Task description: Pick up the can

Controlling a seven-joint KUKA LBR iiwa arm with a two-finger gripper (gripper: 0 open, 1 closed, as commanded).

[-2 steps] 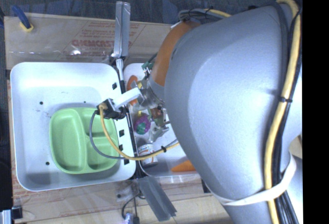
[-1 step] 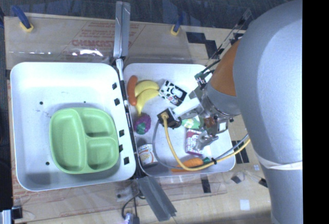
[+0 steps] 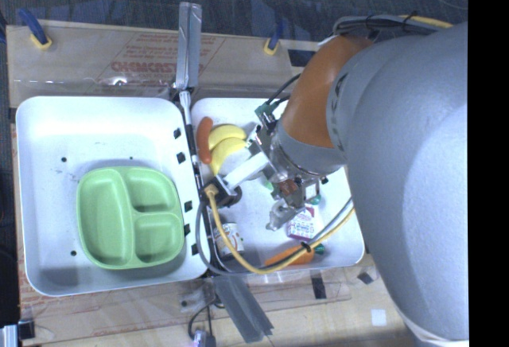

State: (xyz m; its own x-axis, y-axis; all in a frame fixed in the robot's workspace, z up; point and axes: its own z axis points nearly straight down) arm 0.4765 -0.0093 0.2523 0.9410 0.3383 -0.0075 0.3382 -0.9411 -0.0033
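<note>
The big grey arm (image 3: 413, 178) comes in from the right and covers the right side of the right bin (image 3: 238, 108), so that part of the bin is hidden. It has an orange band (image 3: 314, 99) just above the wrist. The brown counter (image 3: 95, 51) holds two white bins side by side, and the left bin (image 3: 48, 146) has a green plate (image 3: 127, 216) with three parts lying flat in it. A yellow cable (image 3: 238, 262) loops along the bottom of the right bin. Two yellow bananas (image 3: 227, 148) lie near the top left of that bin, next to a small orange-red thing (image 3: 204, 137). An orange carrot (image 3: 288, 258) lies along the bottom edge, and a small pink and white packet (image 3: 303, 224) sits just above it. The gripper (image 3: 285, 206) hangs low in the middle of the right bin, just beside the packet, and I cannot tell if it is open or closed because it is dark and mixed up with wires. The can (image 3: 228, 236) is small, silver and yellow, in the bottom left of the right bin, close to the cable and well apart from the gripper. It looks like it lies on its side, but it is too blurry to tell which way its long side runs or where its top points
</note>
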